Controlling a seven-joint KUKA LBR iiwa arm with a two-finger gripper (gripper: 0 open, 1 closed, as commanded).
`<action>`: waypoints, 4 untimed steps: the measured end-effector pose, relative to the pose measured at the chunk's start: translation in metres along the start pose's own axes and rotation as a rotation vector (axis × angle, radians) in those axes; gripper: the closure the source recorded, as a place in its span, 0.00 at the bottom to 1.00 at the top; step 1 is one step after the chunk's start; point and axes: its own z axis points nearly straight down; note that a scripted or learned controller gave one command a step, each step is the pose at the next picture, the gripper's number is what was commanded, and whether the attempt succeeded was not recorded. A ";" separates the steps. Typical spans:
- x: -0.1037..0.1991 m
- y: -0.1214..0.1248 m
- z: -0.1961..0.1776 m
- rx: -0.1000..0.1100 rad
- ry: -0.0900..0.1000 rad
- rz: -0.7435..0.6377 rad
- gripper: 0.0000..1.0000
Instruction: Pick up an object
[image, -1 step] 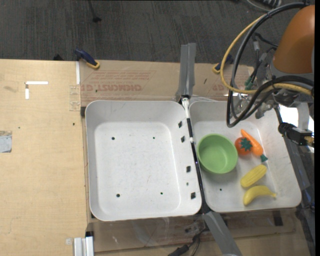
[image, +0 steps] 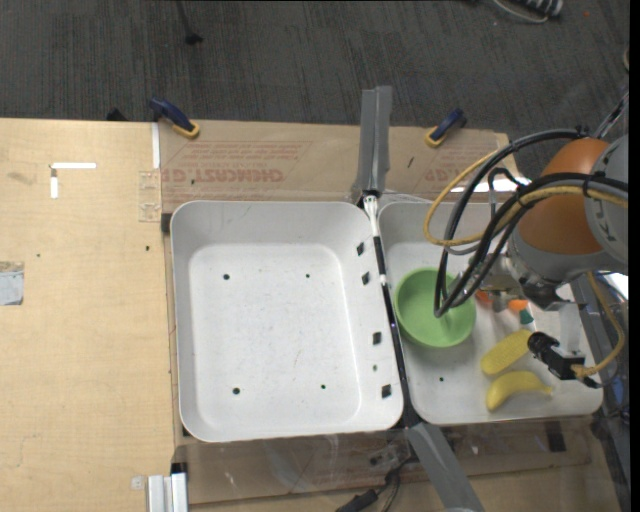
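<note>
I am hovering the gripper (image: 520, 300) over the right bin (image: 450, 395), grip state unclear; two bananas (image: 512, 370) are lying just below it, slanting.

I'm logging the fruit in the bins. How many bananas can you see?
2, both in the right bin: one banana just right of the green bowl, the other banana nearer the front edge. The arm covers part of that bin, so more could be hidden.

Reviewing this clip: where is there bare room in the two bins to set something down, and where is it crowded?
The left bin has bare floor from wall to wall. The right bin is crowded: green bowl, two bananas and the arm overhead. Its only bare patch lies below the bowl, left of the bananas.
</note>
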 end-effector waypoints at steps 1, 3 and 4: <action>-0.060 0.095 0.011 -0.005 -0.002 -0.065 0.00; -0.069 0.104 0.011 -0.006 -0.003 -0.620 0.00; 0.031 0.076 0.010 -0.008 -0.004 -0.900 0.00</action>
